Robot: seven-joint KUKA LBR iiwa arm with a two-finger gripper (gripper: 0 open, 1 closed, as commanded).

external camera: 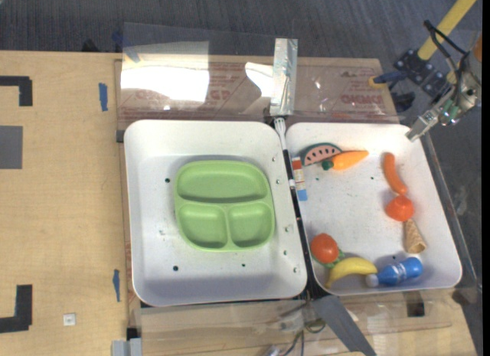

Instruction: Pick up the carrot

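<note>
The carrot (pixel 348 160) lies near the right bin's (pixel 446 217) far edge, just beside a watermelon slice (pixel 321 152). It looks like light, rigid, smooth plastic; its thick middle seems the surest place to grip. The tool (pixel 429 123) hangs at the bin's far right corner; whether it is apart or together, I cannot tell.

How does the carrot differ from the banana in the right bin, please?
The carrot is orange and tapered with a green end; the banana is yellow and curved. The carrot lies near the bin's far edge beside the watermelon slice; the banana lies at the near edge. Both share the right bin.
</note>
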